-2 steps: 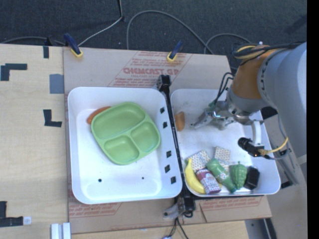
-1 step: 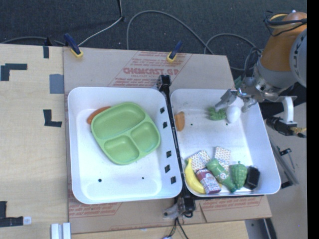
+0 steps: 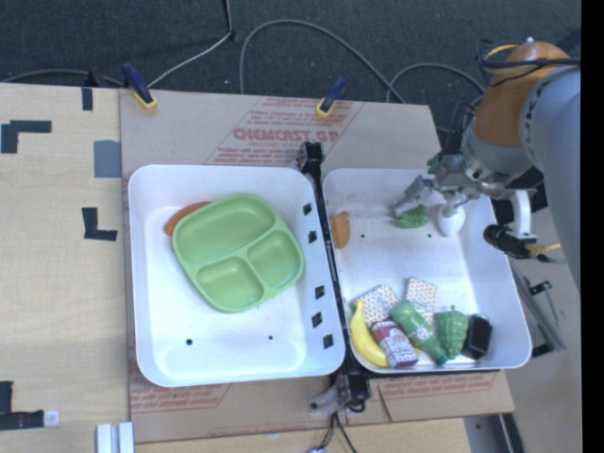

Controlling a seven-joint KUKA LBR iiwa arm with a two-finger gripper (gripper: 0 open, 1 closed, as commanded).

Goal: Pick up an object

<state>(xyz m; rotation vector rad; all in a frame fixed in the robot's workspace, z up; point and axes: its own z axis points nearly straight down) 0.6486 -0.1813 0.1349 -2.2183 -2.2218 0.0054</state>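
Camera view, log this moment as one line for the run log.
arm: over right bin | pincer: at green object, grasp unclear | left bin: green divided plate | right bin front: banana, packets

Small green object (image 3: 411, 218) — leafy-looking — lies in the right bin's (image 3: 491, 281) upper part.

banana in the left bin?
No. The banana lies in the right bin, at its near-left corner beside the other small items; the left bin holds the green tray.

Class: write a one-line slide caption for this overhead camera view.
Gripper poised beside a green item in the right bin; green tray left.
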